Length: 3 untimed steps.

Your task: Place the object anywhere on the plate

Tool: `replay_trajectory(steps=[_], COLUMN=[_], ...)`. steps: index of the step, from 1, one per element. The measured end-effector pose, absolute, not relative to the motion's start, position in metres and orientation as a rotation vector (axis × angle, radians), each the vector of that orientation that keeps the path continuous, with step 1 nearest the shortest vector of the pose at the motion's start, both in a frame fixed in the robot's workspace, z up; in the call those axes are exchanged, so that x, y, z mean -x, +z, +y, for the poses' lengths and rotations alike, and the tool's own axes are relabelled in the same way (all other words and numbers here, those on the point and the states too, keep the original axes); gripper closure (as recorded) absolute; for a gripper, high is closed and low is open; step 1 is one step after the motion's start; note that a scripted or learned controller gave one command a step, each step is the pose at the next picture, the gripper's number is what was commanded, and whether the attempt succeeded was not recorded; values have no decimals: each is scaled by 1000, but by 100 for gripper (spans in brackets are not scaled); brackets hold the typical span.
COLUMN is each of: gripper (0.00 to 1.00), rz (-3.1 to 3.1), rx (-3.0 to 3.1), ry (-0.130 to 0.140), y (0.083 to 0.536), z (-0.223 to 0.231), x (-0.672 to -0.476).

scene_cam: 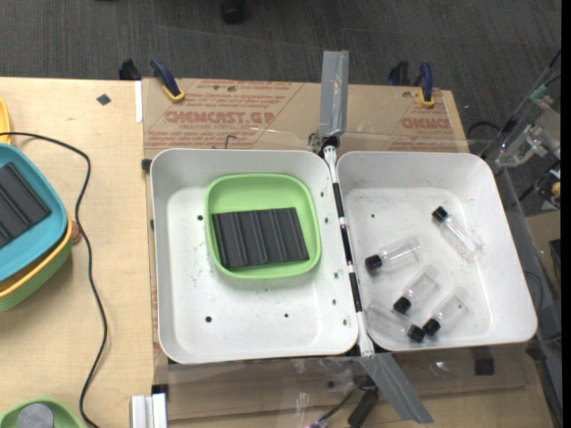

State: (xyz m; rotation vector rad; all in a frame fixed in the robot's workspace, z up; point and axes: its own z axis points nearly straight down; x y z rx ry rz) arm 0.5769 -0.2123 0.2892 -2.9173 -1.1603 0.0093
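A green plate bearing a dark ribbed mat sits in the left bin; several clear, black-capped vials lie scattered in the right bin, apart from the plate, perhaps five in all; the gripper's state cannot be told.

Lab bench: clamped bins, vials

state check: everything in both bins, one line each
green plate: left bin, flat, dark ribbed insert on it, no vial on it
vial: right bin, lying down, capped
vial: right bin, lying down, capped
vial: right bin, lying down, capped
vials: right bin, near front wall, lying close together, black caps forward
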Motion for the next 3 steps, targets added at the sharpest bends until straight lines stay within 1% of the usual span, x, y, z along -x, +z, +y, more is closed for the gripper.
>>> replay_trajectory(steps=[1,2,3], gripper=[0,0,0], rz=[-859,-460,-321], rx=[3021,3107,3123], ry=[8,9,11], y=[311,317,299], z=[-218,-222,-199], x=[-551,-569,-553])
